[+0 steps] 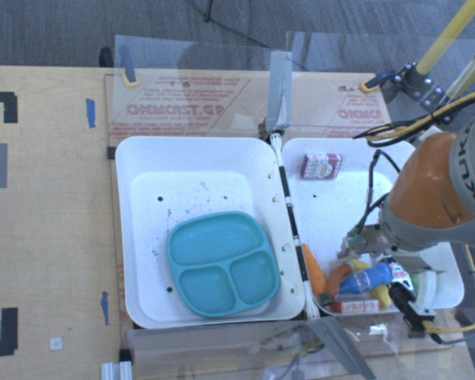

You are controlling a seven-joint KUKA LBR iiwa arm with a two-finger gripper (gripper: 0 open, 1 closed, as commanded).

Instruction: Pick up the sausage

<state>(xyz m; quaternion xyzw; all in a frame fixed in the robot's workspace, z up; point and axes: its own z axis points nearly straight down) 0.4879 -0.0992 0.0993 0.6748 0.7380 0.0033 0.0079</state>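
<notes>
In the right bin's (451, 291) near corner, a reddish piece, likely the sausage (338, 279), lies between a carrot (311, 266) and a blue bottle (369, 279). The gripper (362, 246) hovers just beyond, in the approach step by my reading; whether it is parted or closed cannot be told. Next it must descend on the sausage alone, well short of the pink carton (321, 165).

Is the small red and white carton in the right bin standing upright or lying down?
Lying down: the carton shows its long printed side upward on the right bin floor.

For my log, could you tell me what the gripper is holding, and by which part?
Cannot tell: the gripper sits low over the toy pile, its grasp hidden.
</notes>
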